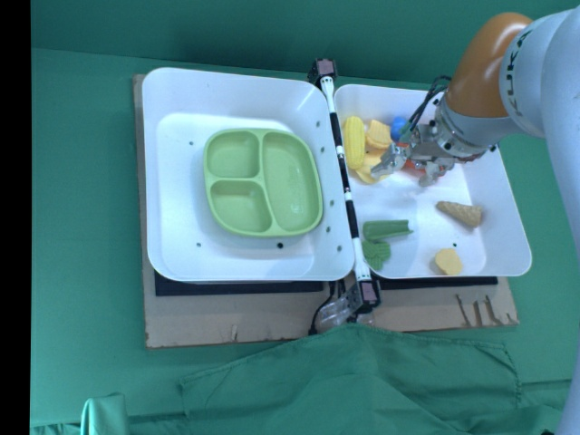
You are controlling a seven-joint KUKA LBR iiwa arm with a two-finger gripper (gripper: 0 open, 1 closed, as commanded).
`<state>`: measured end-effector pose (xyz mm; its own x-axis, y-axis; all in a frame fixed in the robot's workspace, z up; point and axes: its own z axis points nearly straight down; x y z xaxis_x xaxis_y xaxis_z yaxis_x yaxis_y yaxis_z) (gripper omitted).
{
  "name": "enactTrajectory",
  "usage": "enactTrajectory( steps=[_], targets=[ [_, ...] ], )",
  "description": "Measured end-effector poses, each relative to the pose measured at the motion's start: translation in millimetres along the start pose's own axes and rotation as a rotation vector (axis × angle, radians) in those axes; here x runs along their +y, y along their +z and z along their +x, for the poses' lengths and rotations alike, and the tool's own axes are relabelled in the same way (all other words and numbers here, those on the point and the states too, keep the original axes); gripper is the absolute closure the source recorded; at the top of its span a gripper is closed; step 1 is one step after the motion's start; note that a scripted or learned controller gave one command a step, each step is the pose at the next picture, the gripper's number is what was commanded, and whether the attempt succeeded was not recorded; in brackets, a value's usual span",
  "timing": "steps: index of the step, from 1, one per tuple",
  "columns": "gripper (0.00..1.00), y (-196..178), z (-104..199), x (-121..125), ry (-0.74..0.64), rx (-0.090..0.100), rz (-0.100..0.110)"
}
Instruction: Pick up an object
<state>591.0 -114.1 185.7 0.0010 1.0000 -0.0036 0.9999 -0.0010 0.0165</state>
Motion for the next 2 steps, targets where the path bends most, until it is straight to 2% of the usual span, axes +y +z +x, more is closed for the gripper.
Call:
enactTrajectory(
  steps=[1, 2],
  targets=[
    [0.0, -19, 11, 58, -0.003, 0.004, 0.022],
    [1.0, -33, 9, 60, 0.003, -0.001, 0.006]
  ],
)
